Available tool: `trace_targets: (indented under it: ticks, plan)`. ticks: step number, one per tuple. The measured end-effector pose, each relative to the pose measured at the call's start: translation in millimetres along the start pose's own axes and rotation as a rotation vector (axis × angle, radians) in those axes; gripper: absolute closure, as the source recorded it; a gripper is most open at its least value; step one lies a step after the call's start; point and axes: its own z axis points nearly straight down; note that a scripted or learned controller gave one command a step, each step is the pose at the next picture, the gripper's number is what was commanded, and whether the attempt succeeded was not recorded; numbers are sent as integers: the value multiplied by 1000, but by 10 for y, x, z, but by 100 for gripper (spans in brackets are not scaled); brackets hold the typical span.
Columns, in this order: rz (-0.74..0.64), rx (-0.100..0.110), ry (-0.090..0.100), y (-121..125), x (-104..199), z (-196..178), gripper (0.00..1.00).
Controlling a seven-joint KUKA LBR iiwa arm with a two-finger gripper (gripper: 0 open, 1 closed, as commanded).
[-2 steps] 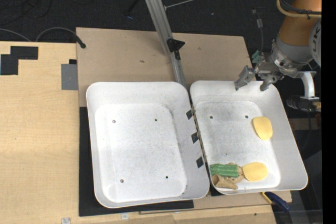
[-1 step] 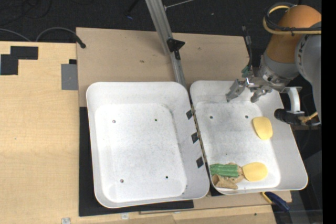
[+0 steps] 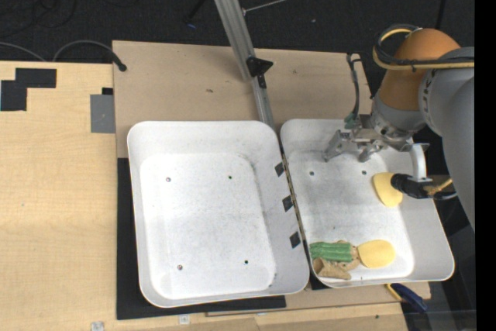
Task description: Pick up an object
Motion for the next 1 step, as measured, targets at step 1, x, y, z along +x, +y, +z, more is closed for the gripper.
trace_targets:
  ticks: [1]
  plan:
    - [0, -3, -1, 9, -2, -126, 100]
